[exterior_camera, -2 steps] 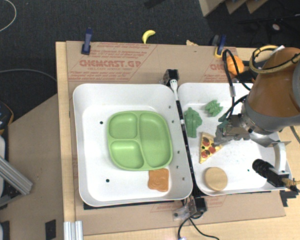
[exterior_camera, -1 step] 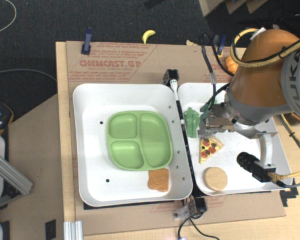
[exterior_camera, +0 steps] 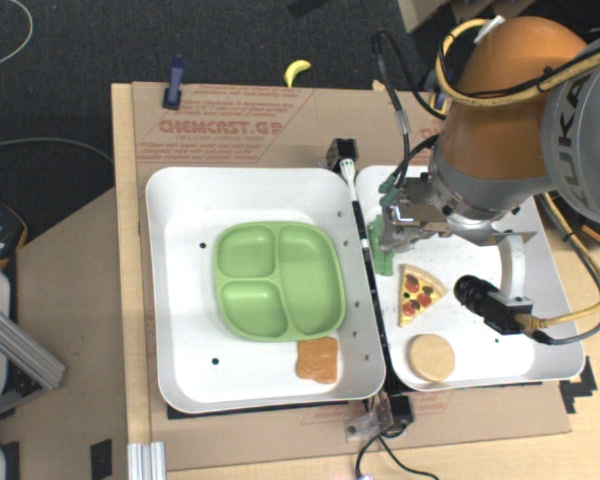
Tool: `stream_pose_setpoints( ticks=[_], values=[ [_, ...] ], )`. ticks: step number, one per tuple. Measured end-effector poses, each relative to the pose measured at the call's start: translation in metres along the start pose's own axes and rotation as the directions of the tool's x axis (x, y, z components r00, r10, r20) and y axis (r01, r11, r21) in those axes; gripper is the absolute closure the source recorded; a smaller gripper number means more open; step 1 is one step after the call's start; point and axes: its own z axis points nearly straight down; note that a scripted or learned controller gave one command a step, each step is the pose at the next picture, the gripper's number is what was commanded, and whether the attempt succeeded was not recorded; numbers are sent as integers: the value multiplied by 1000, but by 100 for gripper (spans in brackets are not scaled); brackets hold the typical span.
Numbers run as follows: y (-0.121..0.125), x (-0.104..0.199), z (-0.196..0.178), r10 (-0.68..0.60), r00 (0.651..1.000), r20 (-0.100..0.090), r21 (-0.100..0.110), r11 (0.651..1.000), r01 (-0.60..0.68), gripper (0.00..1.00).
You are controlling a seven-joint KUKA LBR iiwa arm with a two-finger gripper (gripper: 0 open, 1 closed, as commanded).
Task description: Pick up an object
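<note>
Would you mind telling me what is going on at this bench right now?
The arm reaches over the right bin, its gripper low by that bin's left wall, next to a small green thing. I cannot tell whether it holds anything. A toy pizza slice and a round tan disc lie in the right bin; a green divided plate and an orange-brown piece lie in the left bin.

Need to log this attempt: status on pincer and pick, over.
Pincer low at right bin, left wall. Green piece at its tip; held or not, cannot tell. Pizza slice, tan disc lying loose nearby.
</note>
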Motion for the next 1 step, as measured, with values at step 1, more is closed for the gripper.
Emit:
stream_pose_setpoints(
  ticks=[1],
  values=[
    [-16,27,-114,0,1000,-3,-8,1000,0,100]
  ],
)
